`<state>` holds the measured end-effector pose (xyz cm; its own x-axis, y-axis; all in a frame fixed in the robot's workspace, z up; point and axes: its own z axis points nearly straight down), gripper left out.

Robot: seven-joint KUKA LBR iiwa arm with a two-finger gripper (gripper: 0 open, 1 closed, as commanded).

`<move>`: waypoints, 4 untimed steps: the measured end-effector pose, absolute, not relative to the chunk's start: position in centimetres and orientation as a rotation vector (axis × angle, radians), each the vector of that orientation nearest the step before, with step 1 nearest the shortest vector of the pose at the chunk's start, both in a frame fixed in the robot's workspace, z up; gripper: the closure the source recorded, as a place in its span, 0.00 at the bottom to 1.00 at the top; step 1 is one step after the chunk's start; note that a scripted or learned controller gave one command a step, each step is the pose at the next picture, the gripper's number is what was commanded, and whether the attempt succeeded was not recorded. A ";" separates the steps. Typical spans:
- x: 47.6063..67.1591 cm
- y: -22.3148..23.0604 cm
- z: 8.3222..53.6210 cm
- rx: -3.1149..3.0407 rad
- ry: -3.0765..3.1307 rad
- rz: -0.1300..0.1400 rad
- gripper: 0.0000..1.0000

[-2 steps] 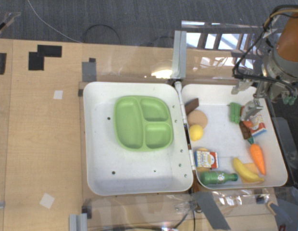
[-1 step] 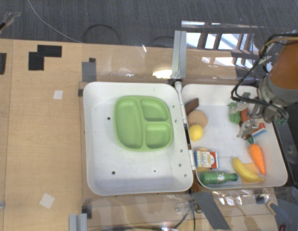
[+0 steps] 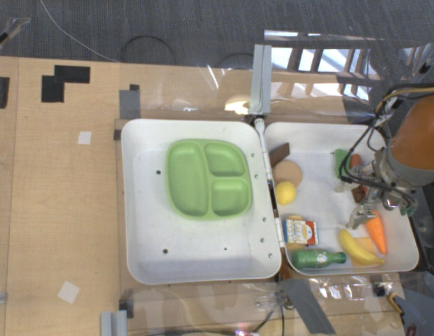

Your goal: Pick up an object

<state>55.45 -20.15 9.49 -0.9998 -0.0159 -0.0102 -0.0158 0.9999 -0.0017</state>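
The arm, grey with an orange band, reaches over the right-hand shallow white bin from the right edge of the surface. The end effector hangs low inside this bin, near its right wall. Whether it is released or clenched cannot be told at this resolution, and no object is visibly held by it.

Step in hand, as judged: the approach and descent phase of the pick. No object is secured.

Nearest candidate: the orange carrot-shaped toy. It lies just beside the end effector, on the side toward the front right corner of the bin, and appears to be touching or nearly touching it. The yellow banana-shaped toy lies close by, along the front wall of the bin.

Other contents of the right-hand bin:
- Green bottle, lying on its side at the front wall.
- Small printed carton, near the front left corner.
- Yellow lemon-shaped toy, at the left wall.

The left-hand bin holds a green divided plastic plate.

Next move, as judged: centre the end effector over the carrot, align it across the narrow body, clamp, and lift straight up. The adjacent banana may be disturbed.
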 end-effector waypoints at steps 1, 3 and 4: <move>59.8 -15.0 8.9 0.090 3.126 0.000 0.00; 54.6 -20.6 9.0 0.016 3.127 -0.005 0.00; 60.5 -15.4 8.9 0.070 3.125 0.001 0.00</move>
